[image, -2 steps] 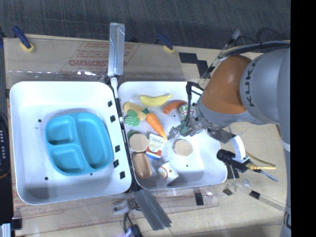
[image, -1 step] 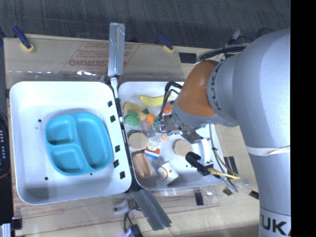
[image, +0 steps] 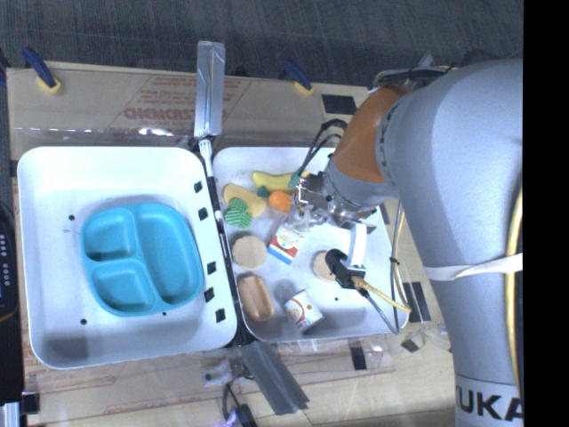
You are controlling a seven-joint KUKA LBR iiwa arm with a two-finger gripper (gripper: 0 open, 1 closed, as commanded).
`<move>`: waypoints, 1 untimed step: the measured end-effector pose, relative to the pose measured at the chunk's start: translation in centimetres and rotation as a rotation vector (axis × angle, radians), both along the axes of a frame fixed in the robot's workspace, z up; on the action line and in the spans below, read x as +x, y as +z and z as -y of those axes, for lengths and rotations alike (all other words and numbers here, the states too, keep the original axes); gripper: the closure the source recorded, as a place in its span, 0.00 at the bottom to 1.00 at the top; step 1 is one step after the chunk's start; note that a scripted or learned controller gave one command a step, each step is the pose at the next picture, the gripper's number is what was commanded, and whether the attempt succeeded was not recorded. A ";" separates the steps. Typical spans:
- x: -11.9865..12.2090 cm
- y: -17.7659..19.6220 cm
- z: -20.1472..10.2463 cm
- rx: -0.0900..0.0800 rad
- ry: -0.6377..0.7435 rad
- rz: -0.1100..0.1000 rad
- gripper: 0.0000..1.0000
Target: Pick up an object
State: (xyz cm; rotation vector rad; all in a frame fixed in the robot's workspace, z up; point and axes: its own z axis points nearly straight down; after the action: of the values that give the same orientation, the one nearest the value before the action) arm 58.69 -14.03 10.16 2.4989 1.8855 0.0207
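Note:
The right bin (image: 373, 323) holds several toy foods. Among them are a yellow banana (image: 271, 181), an orange ball (image: 280, 201), a green ridged piece (image: 237, 213), a round tan cookie (image: 250, 252), a brown bread roll (image: 256, 297) and a small white cup (image: 303, 310) lying on its side. A small white, blue and red carton (image: 286, 245) lies mid-bin. My gripper (image: 302, 213) hangs low over the bin, just above and to the right of the carton and beside the orange ball. Nothing is visibly held in it.
The left bin (image: 44, 172) holds a blue divided plate (image: 140, 258). A tan round piece (image: 322, 265) lies right of the carton. The grey arm (image: 444, 167) covers the right bin's right side. A metal clamp bar (image: 209, 87) stands at the divider between the bins.

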 end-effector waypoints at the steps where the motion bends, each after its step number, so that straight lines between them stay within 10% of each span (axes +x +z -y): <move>1: -0.6 -0.9 -0.1 0.003 -0.001 -0.019 0.00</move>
State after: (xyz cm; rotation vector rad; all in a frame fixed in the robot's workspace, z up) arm 58.10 -13.97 9.25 2.5108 1.8924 -0.0003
